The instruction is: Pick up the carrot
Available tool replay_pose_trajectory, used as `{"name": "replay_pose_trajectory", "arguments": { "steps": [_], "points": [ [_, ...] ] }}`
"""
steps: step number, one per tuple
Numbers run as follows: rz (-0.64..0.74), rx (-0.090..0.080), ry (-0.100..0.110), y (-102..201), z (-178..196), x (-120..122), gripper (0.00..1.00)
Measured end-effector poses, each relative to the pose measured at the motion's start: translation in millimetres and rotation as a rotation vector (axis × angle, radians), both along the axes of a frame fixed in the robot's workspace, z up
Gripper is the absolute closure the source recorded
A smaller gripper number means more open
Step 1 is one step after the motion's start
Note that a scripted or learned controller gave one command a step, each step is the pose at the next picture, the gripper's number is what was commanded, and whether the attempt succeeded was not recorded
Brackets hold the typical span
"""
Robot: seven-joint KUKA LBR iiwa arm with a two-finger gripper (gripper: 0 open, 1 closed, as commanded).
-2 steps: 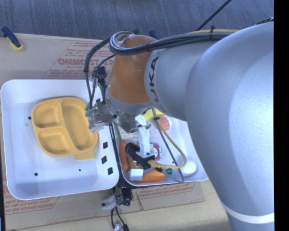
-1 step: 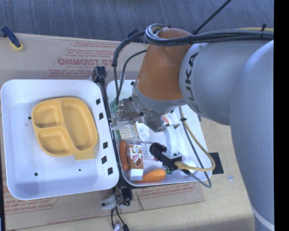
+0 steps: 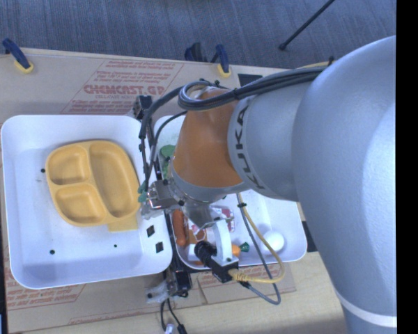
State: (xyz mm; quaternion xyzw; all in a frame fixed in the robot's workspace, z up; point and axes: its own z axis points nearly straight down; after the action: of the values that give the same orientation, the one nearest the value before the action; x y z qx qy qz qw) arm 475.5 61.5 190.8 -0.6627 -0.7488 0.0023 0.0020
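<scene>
Carrot (image 3: 180, 236) lies along the right bin's (image 3: 292, 223) inner wall, long axis parallel to that wall, just beside the gripper (image 3: 196, 231); gripper opening cannot be told.

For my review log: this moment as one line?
claw low over right bin | carrot by its left wall, grasp unconfirmed | yellow plate in left bin

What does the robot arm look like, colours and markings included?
The arm is built from big, smooth, rounded grey links. An orange band wraps it above the wrist. Dark KUKA lettering runs along the grey shell beside that band. Black cables loop over the band and trail down its side.
</scene>
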Motion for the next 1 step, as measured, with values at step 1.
{"name": "replay_pose_trajectory", "arguments": {
  "steps": [1],
  "points": [
    [-0.118, 0.000, -0.003, -23.2, 69.8, 1.0, 1.00]
  ]
}}
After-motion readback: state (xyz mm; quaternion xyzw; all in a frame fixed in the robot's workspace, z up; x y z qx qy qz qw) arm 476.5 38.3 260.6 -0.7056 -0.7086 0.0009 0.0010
